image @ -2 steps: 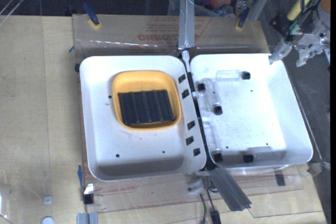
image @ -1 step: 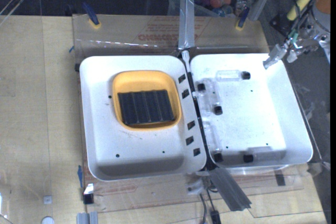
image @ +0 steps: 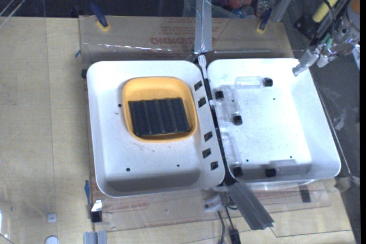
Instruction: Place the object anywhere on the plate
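The dark ribbed object (image: pixel 159 116) is already lying flat on the yellow plate (image: pixel 130 92) in the left bin (image: pixel 103 168), long axis running three to nine o'clock. The gripper (image: pixel 303 63) is hanging far off at two o'clock; its opening cannot be told.

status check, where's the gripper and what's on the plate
Gripper at right bin's far right corner, fingers unreadable. Dark ridged object lying on yellow plate in left bin. Nothing blocking.
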Controlling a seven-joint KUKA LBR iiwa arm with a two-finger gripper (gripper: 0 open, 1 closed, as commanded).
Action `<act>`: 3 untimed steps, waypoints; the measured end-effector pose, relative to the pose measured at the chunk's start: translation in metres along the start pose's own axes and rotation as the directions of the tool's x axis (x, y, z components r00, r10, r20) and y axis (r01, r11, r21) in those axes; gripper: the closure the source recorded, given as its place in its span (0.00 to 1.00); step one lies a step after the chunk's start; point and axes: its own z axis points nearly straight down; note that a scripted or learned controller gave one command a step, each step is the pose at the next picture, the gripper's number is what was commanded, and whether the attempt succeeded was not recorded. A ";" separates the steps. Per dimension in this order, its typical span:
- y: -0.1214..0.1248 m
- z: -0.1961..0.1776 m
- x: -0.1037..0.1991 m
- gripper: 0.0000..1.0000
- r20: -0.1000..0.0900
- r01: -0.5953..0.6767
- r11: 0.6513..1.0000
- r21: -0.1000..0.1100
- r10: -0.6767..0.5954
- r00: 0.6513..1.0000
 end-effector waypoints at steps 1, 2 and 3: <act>0.001 -0.005 0.000 0.00 0.001 0.197 0.980 -0.002 -0.197 0.980; 0.001 -0.004 0.001 0.00 -0.001 0.327 0.945 0.000 -0.327 0.945; -0.005 -0.007 0.003 0.00 -0.003 0.510 0.860 -0.001 -0.510 0.860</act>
